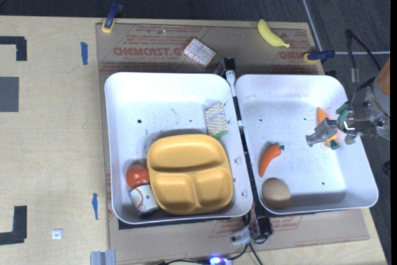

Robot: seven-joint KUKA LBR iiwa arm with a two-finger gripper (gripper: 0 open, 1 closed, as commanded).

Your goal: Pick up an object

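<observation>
Camera view looks down on two shallow white bins set side by side on a brown board. Reaching in from three o'clock, the arm (379, 96) puts its gripper (329, 132) low over the right bin (291, 87), near that bin's three o'clock wall. Whether the claw is open or closed I cannot tell; the metal parts blur together there. A small orange piece (321, 115) sits just at the gripper's twelve o'clock side, and a bit of green (334, 144) shows at its six o'clock side, though I cannot tell if either is gripped.

Toward the bin's centre, at about nine o'clock from the gripper and apart from it, lies a toy carrot (269, 158), tilted with its green top toward one o'clock. At the bin's seven o'clock corner rests a brown potato-like lump (276, 191), just below the carrot.

The left bin (142, 93) holds a yellow divided tray (189, 171) across its six o'clock half. A patterned packet (216, 118) touches the tray's one o'clock edge. A red-capped small can (140, 188) lies against the tray at eight o'clock.

On the board beyond the bins, a yellow banana (272, 34) lies at twelve o'clock of the right bin, and a small patterned box (199, 51) lies at twelve o'clock of the left.
</observation>
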